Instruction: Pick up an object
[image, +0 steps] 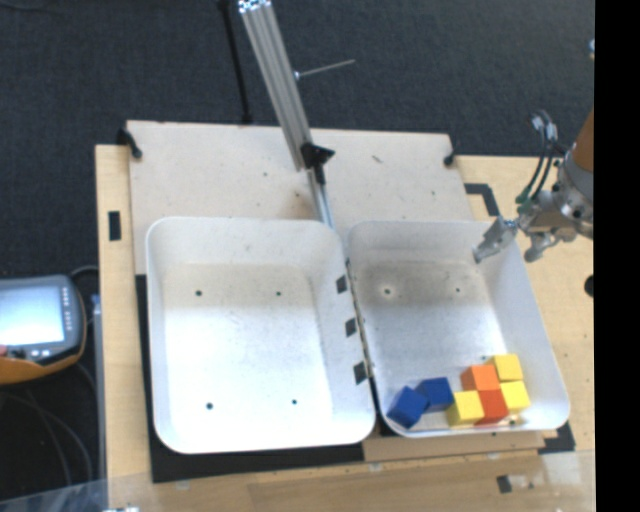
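Where bench (115, 300) meets dark carpet (100, 60), two white bins (170, 250).

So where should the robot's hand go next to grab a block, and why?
Probably toward the near corner of the right bin. The end effector hangs over that bin's far right rim with nothing between its fingers, while the blocks, blue, yellow and orange, all sit bunched in that near corner.
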